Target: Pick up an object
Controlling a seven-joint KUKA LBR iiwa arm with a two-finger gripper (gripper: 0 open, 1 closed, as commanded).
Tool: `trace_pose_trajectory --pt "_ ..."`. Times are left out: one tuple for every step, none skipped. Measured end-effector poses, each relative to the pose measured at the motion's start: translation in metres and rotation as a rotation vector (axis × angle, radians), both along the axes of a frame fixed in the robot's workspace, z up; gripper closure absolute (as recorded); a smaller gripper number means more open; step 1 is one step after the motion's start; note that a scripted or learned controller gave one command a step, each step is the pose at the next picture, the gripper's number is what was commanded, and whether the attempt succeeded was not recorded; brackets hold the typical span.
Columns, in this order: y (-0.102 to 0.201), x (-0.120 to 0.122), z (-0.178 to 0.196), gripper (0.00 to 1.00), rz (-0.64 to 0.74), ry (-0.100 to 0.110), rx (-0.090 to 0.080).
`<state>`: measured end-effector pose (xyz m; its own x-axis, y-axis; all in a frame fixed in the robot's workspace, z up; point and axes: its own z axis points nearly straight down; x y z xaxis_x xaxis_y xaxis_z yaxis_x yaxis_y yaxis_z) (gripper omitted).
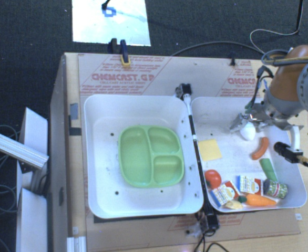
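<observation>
Fingers (242,124): we see two metal tips spread apart, low in the right bin's far part, nothing between them.
White egg (247,133): it lies just beside the tips, to their near right; we cannot tell whether a tip touches it.
Arm (296,85): grey with an orange top, it reaches in from the right, over the right bin's far corner.
Sausage (259,148): orange-red, lying aslant just near of the egg.
Cheese slice (210,150): a yellow square, flat on the bin floor toward the divider.
Tomato (213,178): red, by the divider, near of the cheese.
Near heap: we see small printed packs (247,183), a carrot (259,199), a green cucumber (268,168) and a can (276,189) crowded along the right bin's (217,109) near wall.
Left bin (101,140): it holds a green divided plate (151,156).
Table (159,72): its top shows red lettering beyond both bins.
</observation>
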<state>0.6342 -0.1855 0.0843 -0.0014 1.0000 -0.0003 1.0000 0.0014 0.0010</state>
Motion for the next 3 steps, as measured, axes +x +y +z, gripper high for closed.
trace_pose_trajectory --pt "0.008 -0.095 0.000 0.00 -0.001 0.001 0.000" --pt "0.070 -0.148 0.000 0.00 0.001 0.001 0.001" --pt "0.069 -0.146 0.011 1.00 0.000 -0.003 0.000"
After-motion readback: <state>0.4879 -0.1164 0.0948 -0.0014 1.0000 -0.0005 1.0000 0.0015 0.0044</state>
